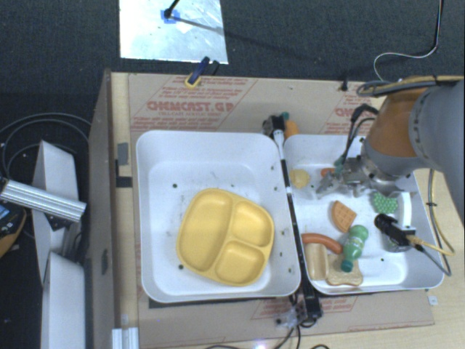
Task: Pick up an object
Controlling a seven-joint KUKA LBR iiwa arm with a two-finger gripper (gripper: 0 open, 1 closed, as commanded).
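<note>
Nearest the camera, at the front of the right bin, a pale bread slice lies touching a tan roll, with a red sausage across the roll's far end and a green bottle leaning over the bread. This cluster is crowded, so a descent there would likely nudge two things at once. Just beyond it, an orange waffle piece lies alone on bare bin floor, which looks like the cleanest target. A good grasp would come straight down over it and close across its narrower width, keeping clear of the bottle. In the left bin, a yellow divided plate lies flat. It is wide and well apart from the arm, so it makes a poor choice. Farther back, the claw hangs low over the right bin's far half, just beyond the waffle piece. I cannot tell how far open it is, and nothing can be seen held in it. To its left, near the wall between the bins, lie a yellow piece and a small orange bit. A green netted thing lies beneath the wrist, partly hidden. Approaching either small item risks striking the dividing wall. Beyond the bins, a black clamp sits on the cardboard-covered tabletop, and a foil sheet lies past that.
</note>
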